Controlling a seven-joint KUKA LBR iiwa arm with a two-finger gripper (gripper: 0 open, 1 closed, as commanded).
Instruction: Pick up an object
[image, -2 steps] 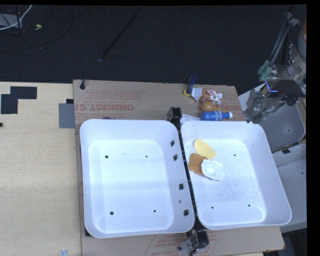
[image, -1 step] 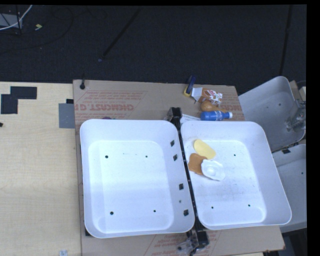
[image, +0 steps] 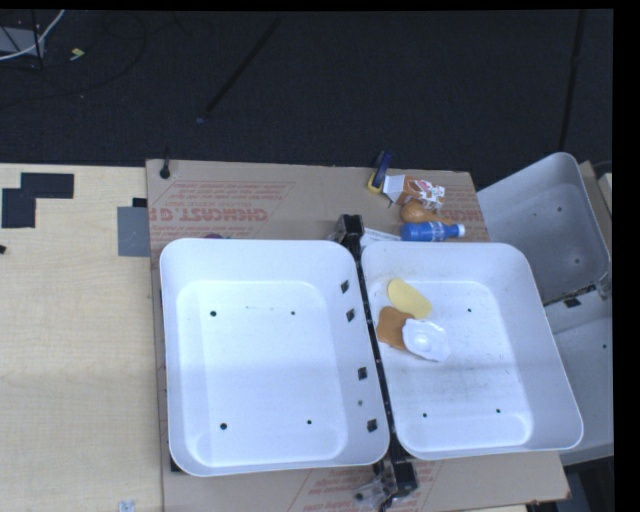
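Left bin (image: 190, 300): we see bare white floor with a few small dark holes, nothing lying in it.

Right bin (image: 520, 330): we count three things clustered in its upper-left part, close to the divider between the bins.

Yellow piece (image: 409, 297): flat, oval, lying nearest the back wall of the cluster.

Brown piece (image: 390, 325): lies just below the yellow piece and touches or slips under the white piece; we cannot tell which.

White piece (image: 428, 342): rounded, pale against the bin floor, partly overlapping the brown piece.

Cardboard sheet (image: 250, 205): lies under both bins; on it behind the right bin sit a blue bottle (image: 432, 231) on its side, a small orange-brown object (image: 415, 211) and a blue-and-yellow clip-like thing (image: 379, 172), all outside the bins.

Jaws: we cannot tell their state from this view.

Progress: we judge the pick not yet begun; all three candidates rest on the bin floor, none lifted.

Left to do: choose one, come down over it, close, lift clear.

Risk: the brown and white pieces overlap, so we judge the yellow piece the cleaner target, though its flatness may make it hard to grip.
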